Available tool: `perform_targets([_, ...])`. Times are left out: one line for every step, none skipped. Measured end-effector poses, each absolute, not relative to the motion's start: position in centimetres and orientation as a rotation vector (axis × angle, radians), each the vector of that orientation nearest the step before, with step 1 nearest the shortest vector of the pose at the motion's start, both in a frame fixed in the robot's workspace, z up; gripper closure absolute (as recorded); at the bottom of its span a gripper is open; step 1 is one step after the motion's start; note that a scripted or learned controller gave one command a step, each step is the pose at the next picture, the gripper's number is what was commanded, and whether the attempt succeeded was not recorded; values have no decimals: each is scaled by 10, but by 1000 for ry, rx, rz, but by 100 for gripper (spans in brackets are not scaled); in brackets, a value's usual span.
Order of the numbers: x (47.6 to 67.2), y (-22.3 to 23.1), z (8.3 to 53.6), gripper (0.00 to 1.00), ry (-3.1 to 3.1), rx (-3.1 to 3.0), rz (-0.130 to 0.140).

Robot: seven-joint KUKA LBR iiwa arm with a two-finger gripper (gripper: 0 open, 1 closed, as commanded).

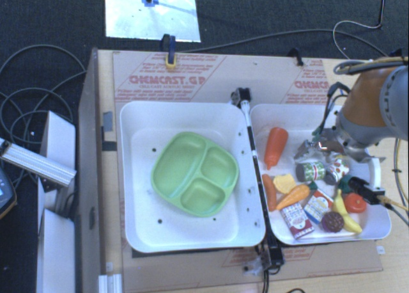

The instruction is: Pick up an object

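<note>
Clearly our move turns on the can [311, 171], which lies on its side in the right bin [377, 229], just below our gripper [317, 147] as the camera sees it. Its long axis runs roughly left to right across the bin, so we would want the gripper set across that axis. Our arm [370, 106] reaches in from the right and hangs over the bin's upper part, above the clutter. Left of the can stands the orange bottle [275, 146]; below it lie a carrot [294, 196] and a red carton [298, 220]. Whether our gripper is spread or closed we cannot tell. The left bin [137, 176] bears a green tray [195, 174].
</note>
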State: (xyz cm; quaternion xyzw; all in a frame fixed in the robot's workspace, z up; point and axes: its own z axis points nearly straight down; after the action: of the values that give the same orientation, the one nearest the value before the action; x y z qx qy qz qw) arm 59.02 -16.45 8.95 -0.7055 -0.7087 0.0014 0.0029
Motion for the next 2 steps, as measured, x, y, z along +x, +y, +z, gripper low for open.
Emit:
perform_targets([553, -126, 83, 0, -2223, -2217, 0])
perform_targets([610, -114, 82, 0, -2225, -2216, 7])
